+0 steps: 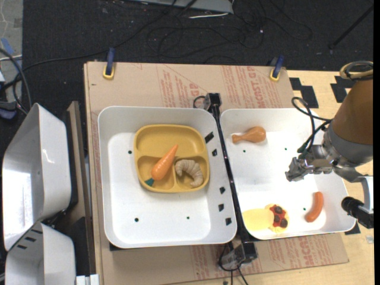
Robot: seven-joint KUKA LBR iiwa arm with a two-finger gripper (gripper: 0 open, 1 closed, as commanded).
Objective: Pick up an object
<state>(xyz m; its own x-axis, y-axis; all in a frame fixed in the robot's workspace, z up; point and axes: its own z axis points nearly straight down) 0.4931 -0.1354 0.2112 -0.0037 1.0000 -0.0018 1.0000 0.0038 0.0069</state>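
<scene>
Gripper (295, 172) at right of frame above right bin (285, 119) floor, finger state cannot be told, sausage (314, 206) lower right, drumstick (249, 136) upper left.

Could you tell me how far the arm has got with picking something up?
Nothing looks picked up yet. The gripper hovers over bare floor of the right bin, with nothing seen between its fingers. The drumstick, sausage and pizza slice lie there untouched, so choosing, grasping and lifting one remains.
</scene>
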